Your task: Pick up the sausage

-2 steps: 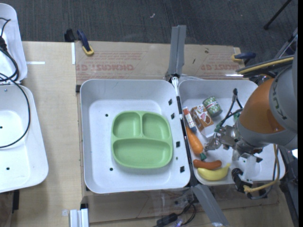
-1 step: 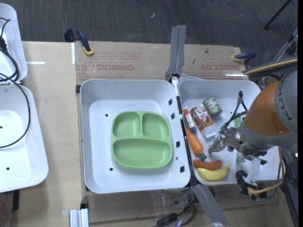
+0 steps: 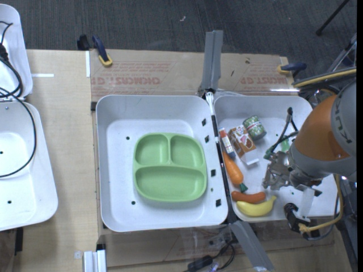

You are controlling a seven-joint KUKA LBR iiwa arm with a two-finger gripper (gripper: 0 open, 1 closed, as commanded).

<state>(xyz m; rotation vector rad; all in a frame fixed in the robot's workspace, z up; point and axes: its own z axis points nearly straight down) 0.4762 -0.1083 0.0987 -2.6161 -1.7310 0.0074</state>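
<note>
Leftmost, well apart from the jaws [image 3: 273, 177]: the table [image 3: 62, 67], tan, with a clamp [image 3: 102, 51] at its far edge.

Left bin [image 3: 108, 152]: a green plate [image 3: 169, 168] with three compartments sits near its middle, far left of the jaws, across the divider between the bins.

Right bin [image 3: 272, 103]: the jaws hang over its near half, pointing down and left; whether spread or pressed together, cannot tell, the wrist hides them. Nothing is seen between them.

Just left of the jaws: carrot [image 3: 232, 169], orange with a green tip, lying along the bin's left wall. Beyond it, a slim tube [image 3: 227, 142] with a red end, also by that wall.

Left and beyond the jaws: a small carton [image 3: 243, 141], red and white, tilted. Right of it, a green can [image 3: 254, 127], on its side.

Below and slightly left of the jaws: sausage [image 3: 249, 196], red-orange, lying flat, close to the jaws but apart from them. Touching its near side, a banana [image 3: 256, 207] at the bin's near wall.

Right of the jaws: arm [image 3: 323, 137], orange band and grey wrist, cables trailing along it.
</note>
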